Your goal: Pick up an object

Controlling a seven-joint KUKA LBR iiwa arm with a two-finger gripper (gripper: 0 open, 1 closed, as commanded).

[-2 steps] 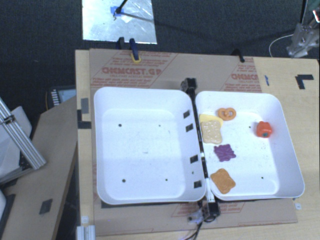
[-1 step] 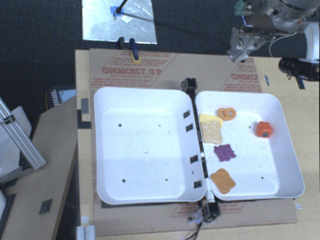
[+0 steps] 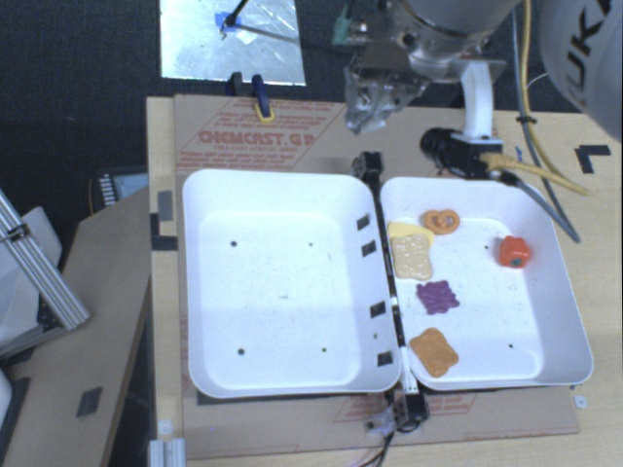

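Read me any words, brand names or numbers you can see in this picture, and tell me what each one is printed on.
"CHEMCAST GP" in red, on the brown cardboard sheet behind the left bin; the last letters are blurred, so that reading is unsure.
"UKA", the cut-off end of a brand name, on the grey robot arm at the top right.
Faint red print on the cardboard strip in front of the bins: too small to read.

Both bins are white. The right one holds an orange pretzel, a pale yellow waffle-patterned slab, a red-orange pepper, a purple bunch of grapes and a tan-orange biscuit.
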